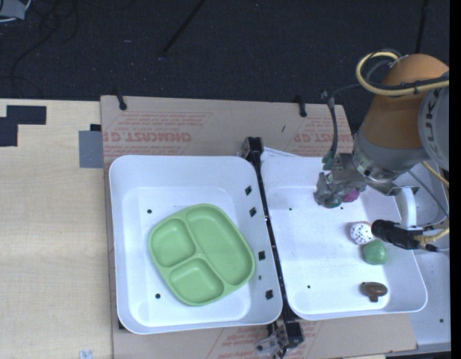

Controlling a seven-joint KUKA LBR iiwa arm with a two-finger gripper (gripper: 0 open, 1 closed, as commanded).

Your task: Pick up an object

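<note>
Gripper [334, 193] is low in the right bin [313, 264], in the far half and roughly midway between its left and right walls. The arm [399, 118] leans in over the bin's far right corner. A small pink thing [352, 196] shows just at the gripper's right side, touching it or nearly so and mostly hidden by it. Can't tell whether the gripper is clenched or released, or whether the pink thing is actually in it. Judgement: that's the pick target, since the gripper sits right on it and is well apart from everything else.

Other loose items are bunched along the right bin's right wall:
- A white spotted ball [359, 233] sits about halfway down the wall.
- A green lump [376, 254] sits just beside the ball on the near side, maybe touching it.
- A brown piece [373, 290] sits by the near right corner, apart from those two.

They probably rolled or were dropped there. So close to the wall, they look harder to grab than the pink one out on open floor.

The left bin [133, 275] holds a green divided plate [200, 254], lying flat and turned at an angle, in the middle of the floor toward the near edge. It looks wide and shallow, likely a poor fit for a two-finger pinch, which may be why the arm works the other bin.

Task reads as mid-attempt, with nothing clearly lifted.
</note>
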